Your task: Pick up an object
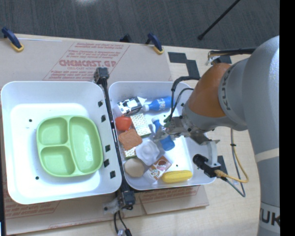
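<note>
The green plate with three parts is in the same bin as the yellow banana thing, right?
Not quite. The camera view shows the green plate in the left bin, while the yellow banana thing lies in the right bin among the other items.

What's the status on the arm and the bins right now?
Gripper low in right bin, among the clutter. Nothing seen held. Blue object right beside it. Left bin holds green divided plate.

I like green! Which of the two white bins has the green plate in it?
The left bin holds the green plate. The right bin, under the gripper, has small mixed items.
</note>
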